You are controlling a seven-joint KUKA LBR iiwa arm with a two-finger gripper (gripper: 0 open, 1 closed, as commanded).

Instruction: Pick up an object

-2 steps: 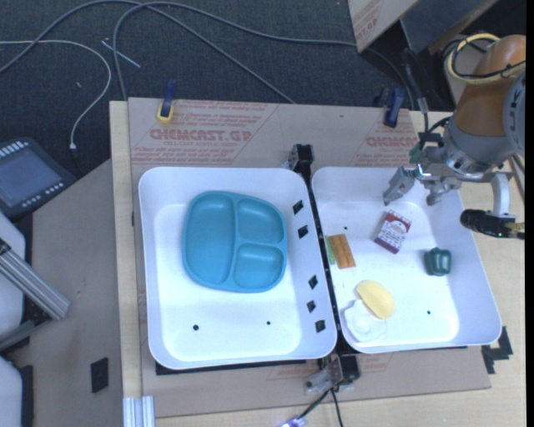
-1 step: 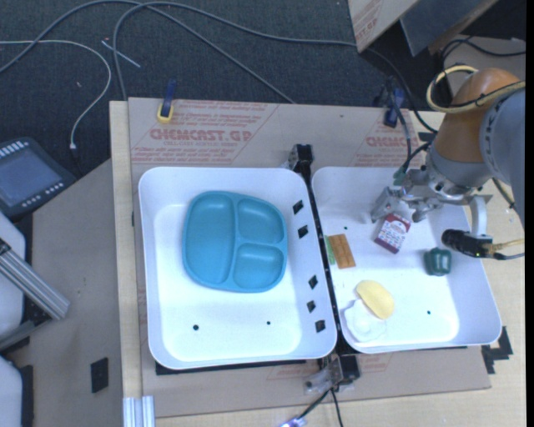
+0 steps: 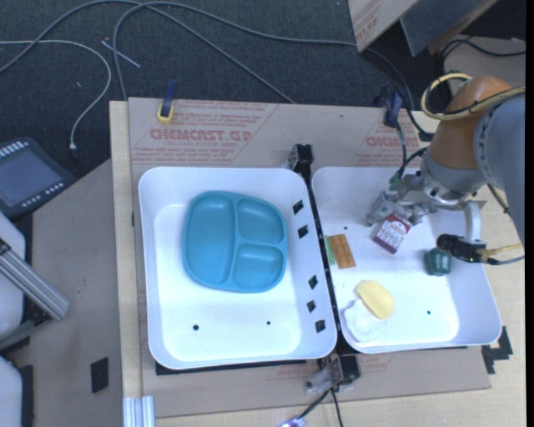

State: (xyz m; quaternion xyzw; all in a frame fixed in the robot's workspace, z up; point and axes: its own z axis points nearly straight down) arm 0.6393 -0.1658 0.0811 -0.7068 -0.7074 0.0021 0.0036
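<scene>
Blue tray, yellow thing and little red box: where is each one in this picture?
Blue tray (image 3: 234,240): camera view, on its middle divider, in the left bin.
Yellow thing (image 3: 375,299): camera view, on its top, in the right bin.
Little red box (image 3: 390,233): camera view, on its upper face, below the gripper (image 3: 399,208).

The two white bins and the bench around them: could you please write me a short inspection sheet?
Surface: left bin and right bin side by side on the bench.
Job's things: blue divided plate in left bin; red packet, orange bar, yellow object, green object in right bin.
Clutter: nothing seen.
Gripper: gripper over the red packet.
Cables: white cables on the floor.
Surroundings: cardboard box top right.
</scene>
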